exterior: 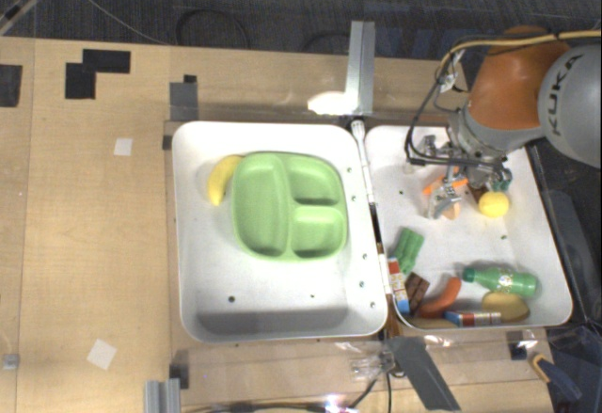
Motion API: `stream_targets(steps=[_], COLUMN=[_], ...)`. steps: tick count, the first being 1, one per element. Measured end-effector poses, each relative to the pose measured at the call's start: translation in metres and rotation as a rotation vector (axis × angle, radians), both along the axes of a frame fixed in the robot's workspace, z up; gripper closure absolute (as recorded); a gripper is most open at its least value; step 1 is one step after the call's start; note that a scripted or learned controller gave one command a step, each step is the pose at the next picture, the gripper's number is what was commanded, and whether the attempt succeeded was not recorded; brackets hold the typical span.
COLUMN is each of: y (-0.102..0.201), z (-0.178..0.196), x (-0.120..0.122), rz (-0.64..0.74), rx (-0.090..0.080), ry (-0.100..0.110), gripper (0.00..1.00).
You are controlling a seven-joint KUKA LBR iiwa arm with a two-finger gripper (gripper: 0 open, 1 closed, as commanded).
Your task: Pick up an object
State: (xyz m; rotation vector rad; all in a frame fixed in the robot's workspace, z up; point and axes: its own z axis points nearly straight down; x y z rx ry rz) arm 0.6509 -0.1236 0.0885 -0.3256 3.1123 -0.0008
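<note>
— Down by the right white bin's [557,242] near edge: green plastic bottle [500,281], red sausage-shaped toy [442,298], blue marker [468,317].
— And mid-bin?
— Gripper [448,199] low over an orange carrot-like toy [442,187], just beside a yellow ball [493,204]. Fingers' spread: cannot tell.
— Left bin [202,303]?
— Holding a green divided tray [287,204], yellow banana [221,178] at its far-left corner.

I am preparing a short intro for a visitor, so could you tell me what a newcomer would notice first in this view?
The big green divided tray in the left bin stands out first, with a yellow banana tucked against its left edge. Next comes the grey and orange arm reaching over the right bin, its claw low beside a yellow ball. A clutter of small items lies along that bin's near edge, including a green bottle.
</note>
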Motion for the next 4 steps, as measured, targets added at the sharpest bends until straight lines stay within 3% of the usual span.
stream_targets(steps=[1, 2, 3, 4], y=[0.001, 0.052, 0.005, -0.079], z=[0.016, 0.104, 0.075, 0.049], x=[0.005, 0.022, -0.016, -0.026], rz=[0.005, 0.119, 0.589, 0.648], rx=[-0.002, -0.001, -0.007, -0.009], ry=[-0.016, -0.008, 0.002, 0.004], gripper=[1.00, 1.00, 1.00, 1.00])
